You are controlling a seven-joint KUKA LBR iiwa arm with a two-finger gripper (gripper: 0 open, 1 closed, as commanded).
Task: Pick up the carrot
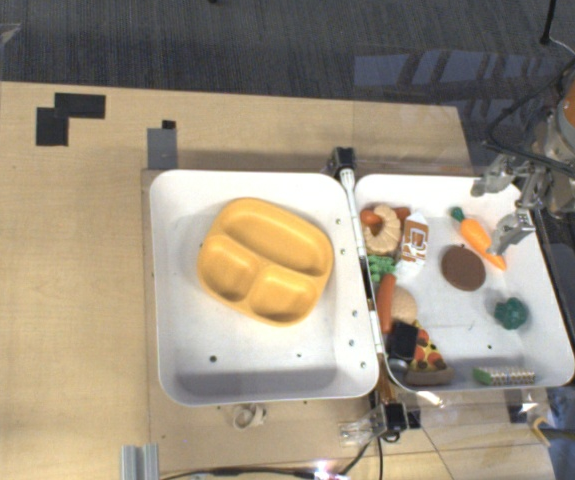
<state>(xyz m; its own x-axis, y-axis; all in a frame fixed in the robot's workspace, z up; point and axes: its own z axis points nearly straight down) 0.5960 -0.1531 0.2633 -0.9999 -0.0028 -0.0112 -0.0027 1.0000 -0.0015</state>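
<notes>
The small orange carrot with a green tip (476,237) lay slanted near the back of the right shallow white bin (559,318), close to that bin's far right corner and just beside the round brown disc-shaped cookie (463,268). It sat apart from the crowd of toy food heaped along the bin's left wall, which left it fairly free to approach from above. The metal two-finger gripper (507,206) hung over that same corner, reaching in from the right, and its fingers (515,230) were spread, one toward the bin's back rim and the other just beside the carrot's lower end. Nothing sat between them, so the carrot was not yet held. I judged that the open stance suited a descent to straddle the carrot, though the gripper looked offset to the carrot's right rather than centred on it. The dark green broccoli-like lump (512,313) rested well clear, nearer the front. The left white bin (172,298) carried the yellow divided plastic plate (265,259), out of the way of the pick
</notes>
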